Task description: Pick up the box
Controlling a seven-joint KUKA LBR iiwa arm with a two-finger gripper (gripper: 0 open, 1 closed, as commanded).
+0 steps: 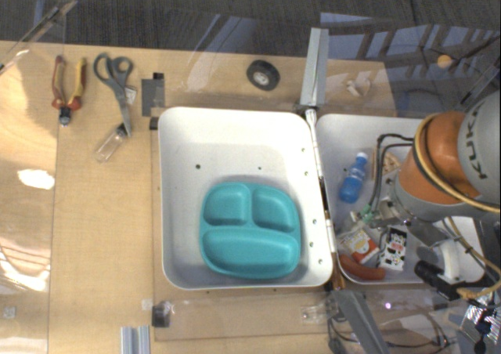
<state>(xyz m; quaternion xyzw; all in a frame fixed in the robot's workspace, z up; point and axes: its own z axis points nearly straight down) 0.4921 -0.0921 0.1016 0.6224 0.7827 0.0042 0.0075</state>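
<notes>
A small white box with black markings stands near the front edge of the right bin. Beside it on the left lies an orange and white packet, with a red item just in front of that. The grey arm with its orange band reaches in from the right and covers much of the bin. My gripper hangs low just behind and above the box, among dark cables. Nothing visibly sits in its grasp.
A blue bottle lies in the right bin's back left part. The left bin holds a teal divided tray. On the bench behind lie scissors, pliers and a tape roll.
</notes>
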